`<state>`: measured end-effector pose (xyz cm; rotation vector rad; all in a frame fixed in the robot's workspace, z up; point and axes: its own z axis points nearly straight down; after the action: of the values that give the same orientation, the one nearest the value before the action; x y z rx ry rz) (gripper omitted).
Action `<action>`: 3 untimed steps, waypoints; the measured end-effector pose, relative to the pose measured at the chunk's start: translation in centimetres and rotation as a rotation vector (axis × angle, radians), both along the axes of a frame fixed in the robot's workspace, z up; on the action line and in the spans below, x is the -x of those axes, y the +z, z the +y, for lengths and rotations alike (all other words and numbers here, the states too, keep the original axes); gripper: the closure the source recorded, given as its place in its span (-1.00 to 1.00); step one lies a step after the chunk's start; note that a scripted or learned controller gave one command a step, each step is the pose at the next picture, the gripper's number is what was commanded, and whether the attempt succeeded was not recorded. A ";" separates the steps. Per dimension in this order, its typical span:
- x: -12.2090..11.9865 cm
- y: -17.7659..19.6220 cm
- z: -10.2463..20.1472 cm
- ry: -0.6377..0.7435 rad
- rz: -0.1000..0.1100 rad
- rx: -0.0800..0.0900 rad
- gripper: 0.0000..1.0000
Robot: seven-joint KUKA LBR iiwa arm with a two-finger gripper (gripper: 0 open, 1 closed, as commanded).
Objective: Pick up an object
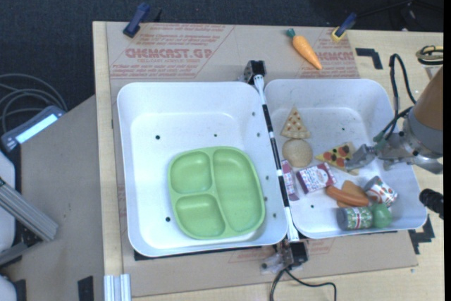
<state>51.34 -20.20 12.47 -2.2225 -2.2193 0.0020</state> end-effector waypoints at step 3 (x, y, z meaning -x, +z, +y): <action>-7.0 -3.7 2.5 0.002 -0.011 0.004 -1.00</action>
<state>58.38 -17.69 8.79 -2.2275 -2.2295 -0.0055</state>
